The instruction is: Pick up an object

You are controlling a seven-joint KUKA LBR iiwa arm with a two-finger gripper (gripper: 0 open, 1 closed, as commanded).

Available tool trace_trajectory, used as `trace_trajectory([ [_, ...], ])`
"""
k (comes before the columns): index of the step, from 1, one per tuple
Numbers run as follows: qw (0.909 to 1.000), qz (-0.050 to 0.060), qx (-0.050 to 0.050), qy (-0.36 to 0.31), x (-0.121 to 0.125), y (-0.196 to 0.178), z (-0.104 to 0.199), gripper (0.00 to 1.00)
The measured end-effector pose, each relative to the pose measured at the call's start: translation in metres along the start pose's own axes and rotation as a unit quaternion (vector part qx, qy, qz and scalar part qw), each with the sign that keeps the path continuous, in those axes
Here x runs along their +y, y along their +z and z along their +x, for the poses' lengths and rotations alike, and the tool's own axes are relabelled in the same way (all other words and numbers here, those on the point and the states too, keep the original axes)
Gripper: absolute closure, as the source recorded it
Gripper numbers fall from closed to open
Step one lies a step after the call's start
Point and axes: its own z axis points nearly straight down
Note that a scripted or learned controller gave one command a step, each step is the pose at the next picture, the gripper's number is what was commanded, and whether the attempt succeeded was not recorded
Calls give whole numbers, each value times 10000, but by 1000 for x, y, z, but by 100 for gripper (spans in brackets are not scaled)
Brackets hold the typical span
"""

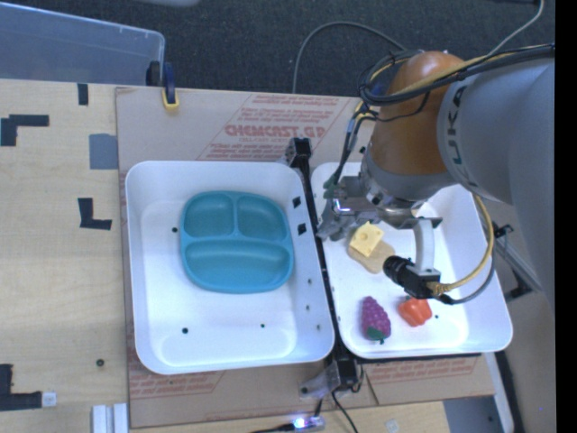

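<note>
Beside the gripper (347, 219), the cheese wedge (366, 244) lies pointing lower right.

Two shallow white bins side by side: left bin (144, 269), right bin (478, 332).
One blue divided plate (236, 242), three compartments, in left bin.
Three food items in right bin: one yellow cheese wedge (367, 243), one purple grape bunch (375, 317), one small orange-red piece (415, 311).
One yellow clamp (169, 89) at board's far edge.
</note>
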Motion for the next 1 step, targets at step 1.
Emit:
trace_trajectory([
  [1, 10000, -1, -1, 2, -17, -8, 45, 100],
])
